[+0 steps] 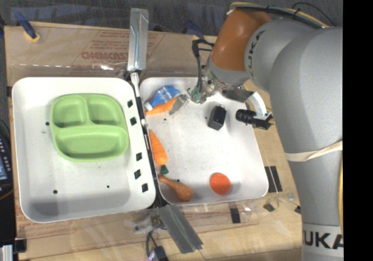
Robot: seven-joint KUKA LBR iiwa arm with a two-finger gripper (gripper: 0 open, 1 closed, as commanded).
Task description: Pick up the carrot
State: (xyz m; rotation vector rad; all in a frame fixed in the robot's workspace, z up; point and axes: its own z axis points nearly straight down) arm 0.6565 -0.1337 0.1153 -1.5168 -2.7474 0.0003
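Note:
The carrot [157, 148] is orange and tapered, with a small green stub at its near end. It lies along the left wall of the right bin [250, 155]. My gripper [189, 98] is low over the far left corner of that bin, beside a blue packet [164, 94] and an orange piece [161, 108] lying under it. The gripper is well beyond the carrot, with nothing seen in it.
The right bin also holds a black block [217, 117], an orange ball [220, 183] and a brown drumstick-shaped item [177, 189] near the front wall. A green divided plate [90, 126] sits in the left bin [35, 190]. The arm's big grey body [297, 79] overhangs the right side.

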